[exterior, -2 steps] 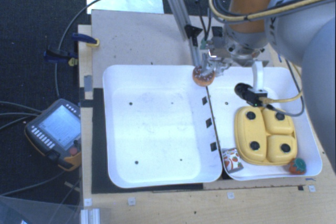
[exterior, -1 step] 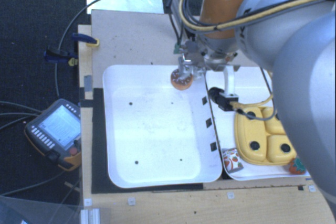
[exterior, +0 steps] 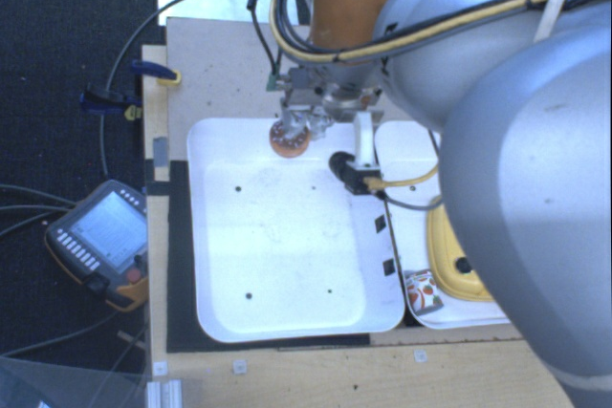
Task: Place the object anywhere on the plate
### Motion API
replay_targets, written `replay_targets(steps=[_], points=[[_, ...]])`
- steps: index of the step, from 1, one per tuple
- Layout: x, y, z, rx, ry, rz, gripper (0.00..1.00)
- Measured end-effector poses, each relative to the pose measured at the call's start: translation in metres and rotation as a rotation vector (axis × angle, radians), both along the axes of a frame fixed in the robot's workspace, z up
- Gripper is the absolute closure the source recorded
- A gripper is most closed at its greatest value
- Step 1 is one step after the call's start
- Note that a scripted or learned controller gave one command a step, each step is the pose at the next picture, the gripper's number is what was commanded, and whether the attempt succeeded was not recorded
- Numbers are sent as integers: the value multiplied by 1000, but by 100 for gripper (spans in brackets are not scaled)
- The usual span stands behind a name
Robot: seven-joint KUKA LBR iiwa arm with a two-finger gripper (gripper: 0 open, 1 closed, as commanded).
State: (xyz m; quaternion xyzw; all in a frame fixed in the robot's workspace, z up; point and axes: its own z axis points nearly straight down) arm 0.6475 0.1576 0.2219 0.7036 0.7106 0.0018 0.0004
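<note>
A small round brown object (exterior: 286, 142), like a toy doughnut, hangs at the far edge of the left white bin (exterior: 277, 301). My gripper (exterior: 299, 126) points down right over it, and the object sits between its fingertips, so the gripper is shut on it. The yellow plate (exterior: 451, 255) lies in the right bin (exterior: 449, 318). My grey arm hides most of the plate; a curved strip of its left side is visible. The gripper and object are to the left of the plate and farther back.
A small printed packet (exterior: 424, 291) lies in the right bin's near left corner, beside the plate. A black fitting with a yellow cable (exterior: 350, 171) hangs off the wrist over the divide between bins. A teach pendant (exterior: 100, 242) rests left of the bench.
</note>
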Motion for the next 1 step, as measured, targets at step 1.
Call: replay_targets(steps=[1], points=[[0, -4, 1, -2, 1, -5, 0]])
